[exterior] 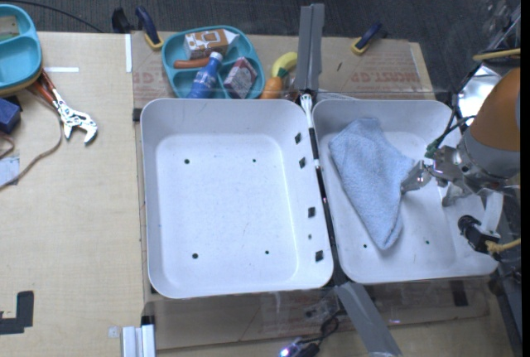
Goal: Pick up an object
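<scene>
Here, a light blue towel [370,177] is seen lying crumpled in the right bin [431,264], stretched from its upper left toward the bin's middle. The arm's end effector [420,176] is positioned at the towel's right edge, just beside or touching the cloth; whether it is apart or together cannot be told. The left bin [157,206] is set alongside on the desk [66,248]. Behind the bins, a teal tray [175,65] of small items is placed, and a wrench [73,122] is laid at far left.
</scene>
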`<control>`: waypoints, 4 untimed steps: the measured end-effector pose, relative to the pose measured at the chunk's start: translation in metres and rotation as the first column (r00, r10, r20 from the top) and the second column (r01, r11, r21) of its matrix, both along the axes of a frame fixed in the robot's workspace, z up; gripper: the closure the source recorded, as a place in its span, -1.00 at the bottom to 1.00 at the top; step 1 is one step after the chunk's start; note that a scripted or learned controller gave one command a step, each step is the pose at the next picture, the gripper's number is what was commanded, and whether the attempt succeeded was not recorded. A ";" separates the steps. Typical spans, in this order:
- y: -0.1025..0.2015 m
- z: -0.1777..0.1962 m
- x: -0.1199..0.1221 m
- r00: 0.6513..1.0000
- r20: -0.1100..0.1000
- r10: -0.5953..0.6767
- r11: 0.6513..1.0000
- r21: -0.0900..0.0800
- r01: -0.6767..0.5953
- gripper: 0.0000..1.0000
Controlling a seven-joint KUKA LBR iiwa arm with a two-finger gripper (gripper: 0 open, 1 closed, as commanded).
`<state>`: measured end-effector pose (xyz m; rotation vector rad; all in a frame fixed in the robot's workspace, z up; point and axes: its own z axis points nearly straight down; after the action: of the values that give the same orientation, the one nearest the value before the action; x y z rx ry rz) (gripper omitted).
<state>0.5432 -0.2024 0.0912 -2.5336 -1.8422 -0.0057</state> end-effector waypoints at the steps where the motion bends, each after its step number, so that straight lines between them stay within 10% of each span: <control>1: 0.006 0.040 -0.028 0.998 0.000 0.056 0.998 -0.010 -0.056 -1.00; 2: 0.082 0.002 -0.065 0.998 0.002 -0.069 0.998 -0.008 0.069 -1.00; 3: 0.030 0.076 -0.056 0.986 0.001 -0.168 0.986 -0.011 0.168 -1.00; 4: 0.067 0.005 0.063 0.986 -0.001 -0.167 0.986 -0.011 0.167 -1.00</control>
<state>0.6060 -0.1354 0.0958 -2.6855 -1.6281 0.0064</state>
